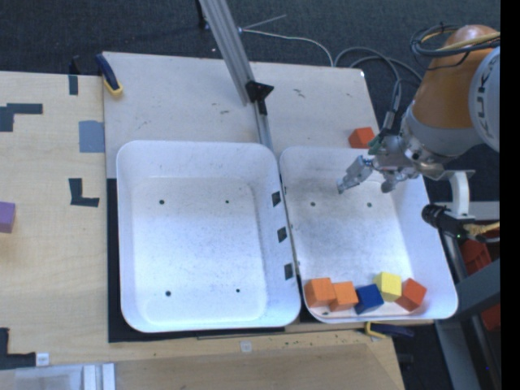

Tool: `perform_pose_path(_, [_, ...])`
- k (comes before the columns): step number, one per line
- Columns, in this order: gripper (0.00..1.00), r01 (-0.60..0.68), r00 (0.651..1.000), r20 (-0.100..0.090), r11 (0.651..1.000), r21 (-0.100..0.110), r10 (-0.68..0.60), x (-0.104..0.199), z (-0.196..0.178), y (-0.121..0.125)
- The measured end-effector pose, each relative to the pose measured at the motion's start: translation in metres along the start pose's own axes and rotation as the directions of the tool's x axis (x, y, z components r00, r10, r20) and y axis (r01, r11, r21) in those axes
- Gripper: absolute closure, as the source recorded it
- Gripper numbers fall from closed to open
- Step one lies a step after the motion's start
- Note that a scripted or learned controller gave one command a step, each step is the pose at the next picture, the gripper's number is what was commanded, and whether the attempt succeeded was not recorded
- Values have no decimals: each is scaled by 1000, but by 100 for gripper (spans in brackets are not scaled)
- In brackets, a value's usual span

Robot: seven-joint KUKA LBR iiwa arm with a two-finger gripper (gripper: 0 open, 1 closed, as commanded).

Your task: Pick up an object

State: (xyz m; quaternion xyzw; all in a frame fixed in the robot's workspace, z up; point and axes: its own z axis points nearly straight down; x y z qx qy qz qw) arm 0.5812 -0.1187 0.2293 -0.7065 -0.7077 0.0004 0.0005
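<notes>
Gripper (370, 179) hangs over the far end of the right bin (341, 226), fingers spread apart with nothing between them. Pick not started as far as the view shows: no block is lifted, all sit on surfaces.

Candidate blocks lie well below the gripper in the view, bunched along the bin's near edge: two orange blocks (331, 292) touching each other, a blue block (368, 297) just beside them, then a yellow block (389, 284) and a red block (412, 293) toward the arm's side. One more orange block (361, 138) sits outside the bin on the bench, just above the gripper in the view. A purple block (6, 216) sits far off, past the left bin (195, 234).

Left to do, by judgement: choose a block, travel over it, descend, close, lift. The cluster is tight against the bin wall, so a clean grasp may be awkward.
</notes>
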Motion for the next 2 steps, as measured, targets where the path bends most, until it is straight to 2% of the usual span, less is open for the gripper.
perform_pose_path(1, [0,-3,1000,2,1000,5,3,-43,70,53])
perform_pose_path(2, [0,-3,1000,-5,1000,18,3,-90,130,97])
